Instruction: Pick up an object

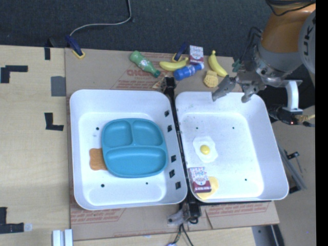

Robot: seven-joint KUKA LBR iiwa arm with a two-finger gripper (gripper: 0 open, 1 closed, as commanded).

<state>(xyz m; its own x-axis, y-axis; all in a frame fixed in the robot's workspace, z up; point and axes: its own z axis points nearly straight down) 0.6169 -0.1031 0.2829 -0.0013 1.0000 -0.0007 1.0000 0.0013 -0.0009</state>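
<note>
Bench (31, 137): pale wood-look surface with dark tape marks at the left, cardboard sheet under the bins
Left bin (82, 137): shallow white plastic tray with rounded corners; a wide bare strip of floor along its near edge
Right bin (256, 137): same white tray, touching the left bin along a dark clipped seam; most of its floor is bare, especially the far half and the right side
Arm (287, 29): grey body with a glossy orange band, reaching in from the right above the far right corner of the right bin
Blue plate (134, 147): smooth moulded plastic, rounded rectangle with three compartments, lying flat in the middle of the left bin
Gripper (234, 92): two dark metal fingers spread apart with nothing between them, hanging over the far rim of the right bin
Toast slice (95, 159): flat tan piece, half tucked under the plate's left edge
Fried egg (205, 149): flat white toy with a yellow yolk, lying alone on the right bin's floor, left of centre, well apart from the gripper
Small carton (199, 176): red and white box near the right bin's near left corner, resting on a yellow disc (211, 187)
Beyond the bins: green bottle (143, 63), two bananas (172, 64), blue bottle (185, 72), a second carton (196, 53), yellow ridged piece (210, 79), clustered on the cardboard
</note>
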